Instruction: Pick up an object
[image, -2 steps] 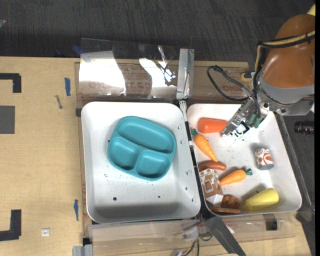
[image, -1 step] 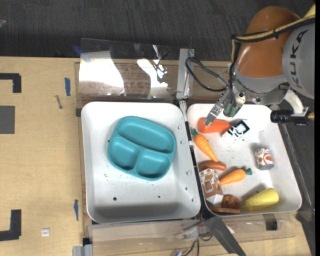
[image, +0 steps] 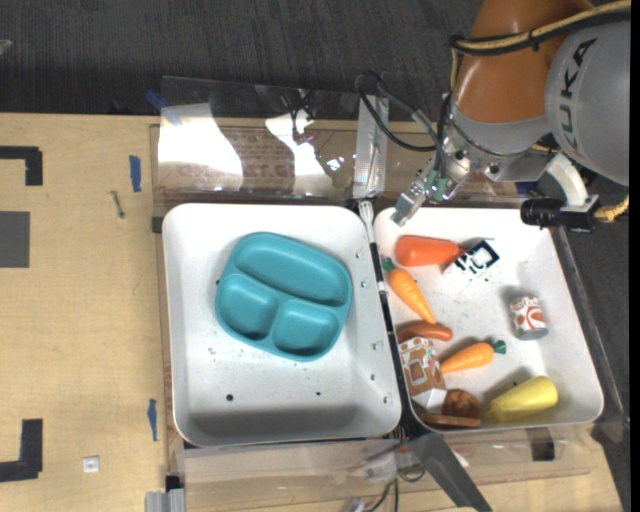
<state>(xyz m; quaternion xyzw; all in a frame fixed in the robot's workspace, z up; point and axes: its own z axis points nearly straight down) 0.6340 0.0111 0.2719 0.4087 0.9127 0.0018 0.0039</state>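
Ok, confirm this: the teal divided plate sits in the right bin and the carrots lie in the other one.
Not quite. The camera view shows the teal divided plate in the left bin; the carrots lie in the other one, the right bin.

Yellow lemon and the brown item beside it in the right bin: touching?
Cannot tell. In the camera view the yellow lemon and brown item sit very close, with no clear gap or contact.

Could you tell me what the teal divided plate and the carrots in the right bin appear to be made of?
The teal divided plate looks like moulded plastic with a smooth, slightly satin finish: uniform colour, rounded compartment edges, soft highlights. The carrots appear to be toy plastic or rubber, judging by their flat, even orange and green tips; which of the two cannot be told. The right bin looks like glossy white plastic.
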